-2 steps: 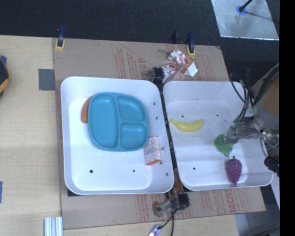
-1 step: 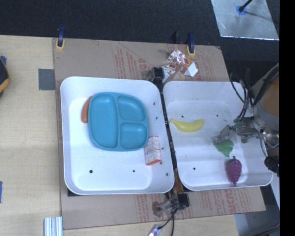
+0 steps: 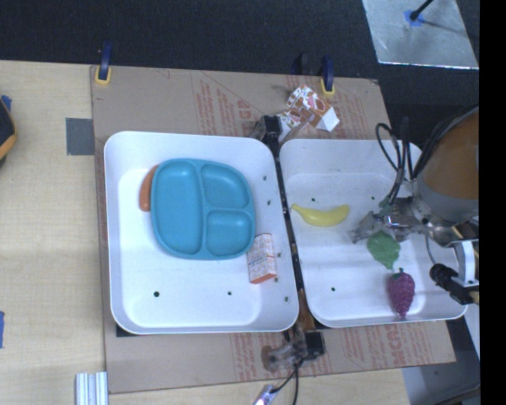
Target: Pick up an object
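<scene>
Left bin [image 3: 126, 226]: well left of the banana; it holds a blue divided plate [image 3: 204, 207], an orange piece [image 3: 145, 191] tucked at the plate's left edge, and a small printed packet [image 3: 262, 258] by the plate's lower right corner.
Banana [image 3: 321, 215]: yellow, lying flat in the right bin [image 3: 337, 306], near that bin's left wall.
Gripper [image 3: 379, 226]: just right of the banana, low over the bin floor; whether it is spread or pinching I cannot tell.
Green piece [image 3: 384, 248]: right of and below the banana, directly under the gripper, the likeliest target.
Purple grapes [image 3: 400, 290]: further below and right of the banana, near the bin's front wall.
Risk: the green piece looks flat and thin, so a closing grasp may slide over it or push it aside; the cables near the wrist crowd the bin's right side.
</scene>
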Tool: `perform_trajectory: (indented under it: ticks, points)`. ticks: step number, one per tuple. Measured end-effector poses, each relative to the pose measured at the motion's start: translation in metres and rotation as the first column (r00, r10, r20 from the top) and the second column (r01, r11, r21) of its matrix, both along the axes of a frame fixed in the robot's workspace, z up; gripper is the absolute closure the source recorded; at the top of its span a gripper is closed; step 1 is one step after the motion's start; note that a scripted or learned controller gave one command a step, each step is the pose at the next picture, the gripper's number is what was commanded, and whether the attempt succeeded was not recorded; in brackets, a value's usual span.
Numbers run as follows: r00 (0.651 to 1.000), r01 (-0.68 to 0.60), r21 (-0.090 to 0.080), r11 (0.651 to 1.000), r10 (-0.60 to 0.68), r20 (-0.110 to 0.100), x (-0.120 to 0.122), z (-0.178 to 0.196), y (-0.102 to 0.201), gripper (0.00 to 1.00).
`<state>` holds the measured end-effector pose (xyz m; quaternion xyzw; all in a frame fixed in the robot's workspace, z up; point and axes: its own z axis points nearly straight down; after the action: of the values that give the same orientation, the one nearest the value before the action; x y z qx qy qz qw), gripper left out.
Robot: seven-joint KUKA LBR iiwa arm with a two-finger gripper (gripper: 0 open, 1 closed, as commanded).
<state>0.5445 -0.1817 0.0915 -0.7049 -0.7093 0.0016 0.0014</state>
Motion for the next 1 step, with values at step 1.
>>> perform_trajectory:
  ticks: [1]
  points:
    - [1.0, -0.002, -0.001, 1.0, 0.002, -0.001, 0.0002, 0.0107, -0.0014, 1.0]
